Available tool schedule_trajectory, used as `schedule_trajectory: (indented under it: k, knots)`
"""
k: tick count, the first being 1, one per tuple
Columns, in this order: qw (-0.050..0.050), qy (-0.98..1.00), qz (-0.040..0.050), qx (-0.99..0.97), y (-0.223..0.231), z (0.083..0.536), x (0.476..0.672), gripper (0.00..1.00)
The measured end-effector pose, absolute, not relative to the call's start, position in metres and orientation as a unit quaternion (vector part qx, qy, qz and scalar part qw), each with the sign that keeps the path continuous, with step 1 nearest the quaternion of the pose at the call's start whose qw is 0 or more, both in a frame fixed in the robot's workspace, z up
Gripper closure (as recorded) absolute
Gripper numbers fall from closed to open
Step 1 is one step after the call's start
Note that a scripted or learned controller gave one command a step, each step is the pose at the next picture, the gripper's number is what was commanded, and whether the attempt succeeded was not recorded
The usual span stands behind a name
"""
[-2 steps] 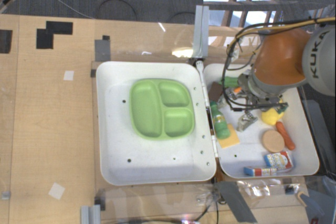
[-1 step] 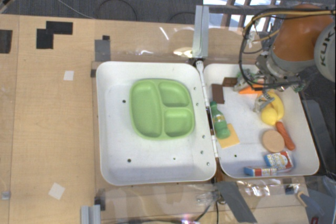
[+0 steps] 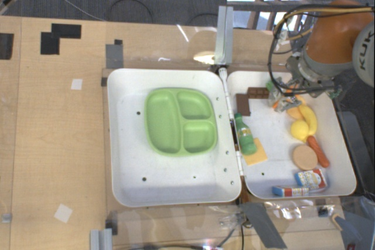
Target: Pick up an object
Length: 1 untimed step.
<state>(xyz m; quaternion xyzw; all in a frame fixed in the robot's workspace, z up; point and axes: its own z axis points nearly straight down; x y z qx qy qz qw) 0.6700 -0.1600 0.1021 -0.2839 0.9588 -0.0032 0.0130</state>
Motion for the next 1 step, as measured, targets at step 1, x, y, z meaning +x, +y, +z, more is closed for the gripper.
schedule_trajectory:
  k: [1]
  knots:
    - [0.012, 0.953, -0.0043, -0.303, -0.1185, 0.2500, 0.6727, 1.00]
